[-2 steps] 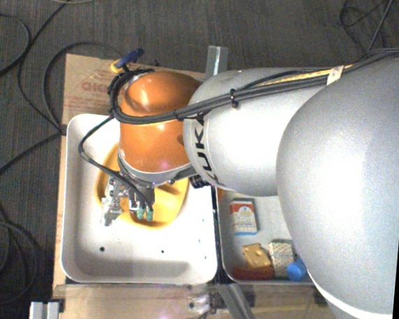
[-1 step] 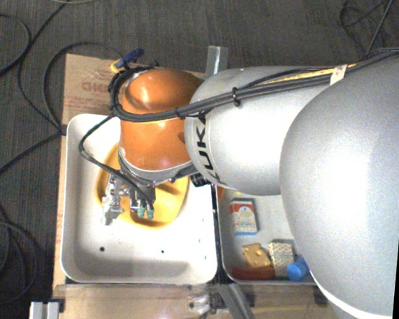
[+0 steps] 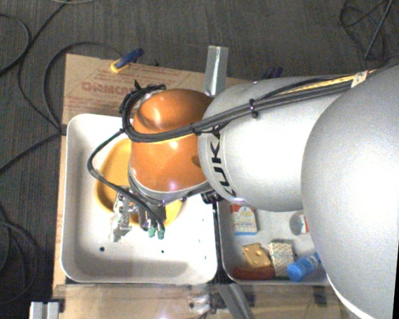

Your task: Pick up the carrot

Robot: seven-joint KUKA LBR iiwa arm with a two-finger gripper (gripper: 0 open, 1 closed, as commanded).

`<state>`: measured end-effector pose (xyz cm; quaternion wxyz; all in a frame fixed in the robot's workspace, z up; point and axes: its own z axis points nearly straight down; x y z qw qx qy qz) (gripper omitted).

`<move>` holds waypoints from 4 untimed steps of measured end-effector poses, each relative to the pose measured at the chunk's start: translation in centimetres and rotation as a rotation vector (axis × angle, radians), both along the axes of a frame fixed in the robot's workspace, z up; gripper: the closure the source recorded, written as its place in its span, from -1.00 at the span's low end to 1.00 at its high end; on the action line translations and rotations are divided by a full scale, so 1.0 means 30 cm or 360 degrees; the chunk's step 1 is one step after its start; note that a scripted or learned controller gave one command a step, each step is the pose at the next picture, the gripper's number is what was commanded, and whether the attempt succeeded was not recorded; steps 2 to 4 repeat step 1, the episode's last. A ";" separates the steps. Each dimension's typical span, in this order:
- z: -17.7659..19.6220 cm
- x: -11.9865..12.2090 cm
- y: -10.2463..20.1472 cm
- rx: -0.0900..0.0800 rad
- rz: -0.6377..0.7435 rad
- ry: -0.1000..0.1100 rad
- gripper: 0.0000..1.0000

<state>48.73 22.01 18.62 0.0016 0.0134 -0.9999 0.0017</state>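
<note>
The gripper (image 3: 139, 225) hangs low in the left bin (image 3: 71, 248), near the middle of the floor and pointing down at it. Its tips are small, dark and partly green, bunched together in a blur, so I cannot tell whether it is apart or together. Nothing can be made out clamped in it.

Just above it is the wrist, and above that the orange band (image 3: 165, 141), wrapped by a loop of black cable (image 3: 130, 117). Under the wrist and band, on the bin floor, lies a yellow shape (image 3: 109, 182). It is mostly hidden by the arm, with one curved edge showing to the left and a sliver to the right of the gripper. Whether this is the carrot I cannot tell. The floor of the bin below the gripper is bare white, with the gripper's shadow on it.

The grey arm (image 3: 305, 151) covers most of the right bin (image 3: 226, 263). In the strip of it left open are a white carton (image 3: 245, 219), a tan block (image 3: 254, 254), a speckled block (image 3: 282, 253) touching it, and a blue bottle (image 3: 302, 266) just beside that.

Both bins sit on a cardboard sheet (image 3: 98, 86). A blue and yellow clamp (image 3: 127, 58) sits at the far edge of the sheet, and a metal post (image 3: 216, 67) stands at that edge. Cables (image 3: 27, 54) trail over the dark floor around the bench.
</note>
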 end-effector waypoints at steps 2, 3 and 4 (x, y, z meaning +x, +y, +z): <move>0.090 -0.008 0.043 -0.0008 -0.1213 -0.0006 1.00; 0.090 -0.008 0.043 -0.0008 -0.1213 -0.0006 1.00; 0.090 -0.008 0.043 -0.0008 -0.1213 -0.0006 1.00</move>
